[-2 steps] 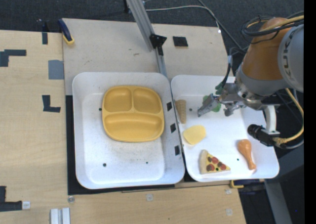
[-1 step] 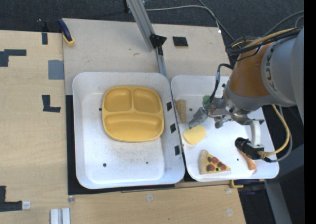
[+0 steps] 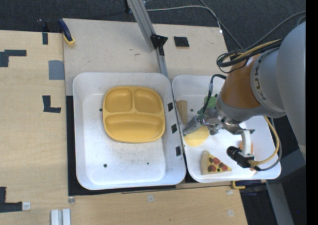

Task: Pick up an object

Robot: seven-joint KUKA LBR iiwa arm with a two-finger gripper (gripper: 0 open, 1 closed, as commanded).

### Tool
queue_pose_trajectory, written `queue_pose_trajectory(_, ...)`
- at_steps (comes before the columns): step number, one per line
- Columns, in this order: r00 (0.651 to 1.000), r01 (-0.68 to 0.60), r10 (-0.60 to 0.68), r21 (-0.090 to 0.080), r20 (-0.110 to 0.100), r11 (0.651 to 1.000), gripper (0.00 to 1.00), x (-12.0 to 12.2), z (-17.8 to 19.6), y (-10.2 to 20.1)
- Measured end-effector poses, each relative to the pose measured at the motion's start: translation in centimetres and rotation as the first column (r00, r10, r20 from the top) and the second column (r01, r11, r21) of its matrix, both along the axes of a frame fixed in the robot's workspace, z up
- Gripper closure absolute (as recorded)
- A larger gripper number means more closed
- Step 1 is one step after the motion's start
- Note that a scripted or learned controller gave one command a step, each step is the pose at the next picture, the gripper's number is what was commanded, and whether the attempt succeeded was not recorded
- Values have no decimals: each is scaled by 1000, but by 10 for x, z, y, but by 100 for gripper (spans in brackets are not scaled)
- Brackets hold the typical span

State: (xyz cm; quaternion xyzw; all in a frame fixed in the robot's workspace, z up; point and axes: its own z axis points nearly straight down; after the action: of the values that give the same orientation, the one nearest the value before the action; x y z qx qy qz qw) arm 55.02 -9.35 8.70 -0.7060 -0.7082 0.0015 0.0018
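Where the arm [image 3: 268, 85] bends low, end effector [image 3: 195, 128] over yellow object [image 3: 195, 137], grip unclear.

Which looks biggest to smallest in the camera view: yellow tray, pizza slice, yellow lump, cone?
1. yellow tray, by far
2. pizza slice and yellow lump, too alike to rank
3. cone, partly hidden, so unsure

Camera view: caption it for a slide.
KUKA arm's hand low over a yellow object in the right bin; yellow tray in the left bin.
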Motion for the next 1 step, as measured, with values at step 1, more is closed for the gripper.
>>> queue_pose_trajectory(1,1000,-4,4,-1,-1,1000,100,1,11,1)
